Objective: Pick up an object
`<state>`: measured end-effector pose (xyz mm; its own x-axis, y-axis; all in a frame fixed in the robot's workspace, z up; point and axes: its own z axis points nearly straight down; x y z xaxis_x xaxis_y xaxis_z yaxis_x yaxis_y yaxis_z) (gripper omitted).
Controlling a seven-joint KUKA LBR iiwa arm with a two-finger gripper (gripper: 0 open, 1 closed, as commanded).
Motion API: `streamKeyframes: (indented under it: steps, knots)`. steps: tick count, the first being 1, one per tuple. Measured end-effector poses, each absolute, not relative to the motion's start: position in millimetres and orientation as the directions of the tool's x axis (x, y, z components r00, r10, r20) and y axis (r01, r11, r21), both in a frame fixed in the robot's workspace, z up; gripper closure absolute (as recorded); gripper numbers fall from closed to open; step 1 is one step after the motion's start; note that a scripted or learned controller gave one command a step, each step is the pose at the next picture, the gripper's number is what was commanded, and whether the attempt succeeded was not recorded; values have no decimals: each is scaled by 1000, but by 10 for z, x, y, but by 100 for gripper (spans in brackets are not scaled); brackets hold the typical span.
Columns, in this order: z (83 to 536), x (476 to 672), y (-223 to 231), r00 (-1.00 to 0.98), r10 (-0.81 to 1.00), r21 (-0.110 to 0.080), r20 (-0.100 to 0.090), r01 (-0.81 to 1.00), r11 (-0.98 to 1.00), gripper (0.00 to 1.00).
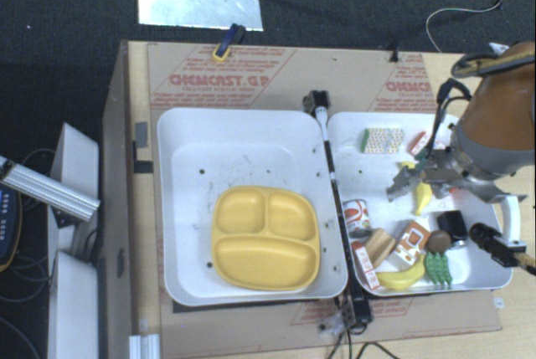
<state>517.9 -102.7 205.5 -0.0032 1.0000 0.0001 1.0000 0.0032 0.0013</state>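
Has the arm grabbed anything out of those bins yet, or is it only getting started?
Nothing looks lifted yet. The gripper is low in the right bin, next to a small yellow piece, but I see nothing between its fingers. The banana and the yellow tray lie in place. The actual grab and lift are left.

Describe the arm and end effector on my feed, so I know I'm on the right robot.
A bulky rounded arm, orange-brown on its upper shell and grey below, reaching in from the right. Its end effector is a small dark grey metal assembly with thin fingers. Black cabling loops beside the wrist. No readable markings.
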Motion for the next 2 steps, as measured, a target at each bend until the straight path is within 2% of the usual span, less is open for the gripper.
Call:
streamKeyframes:
  steps: [1,2]
  knots:
    - [2020,5497,-1487,-1,1000,2,-1,1000,1,0]
    - [969,5550,-2069,0,1000,-1,0,1000,0,0]
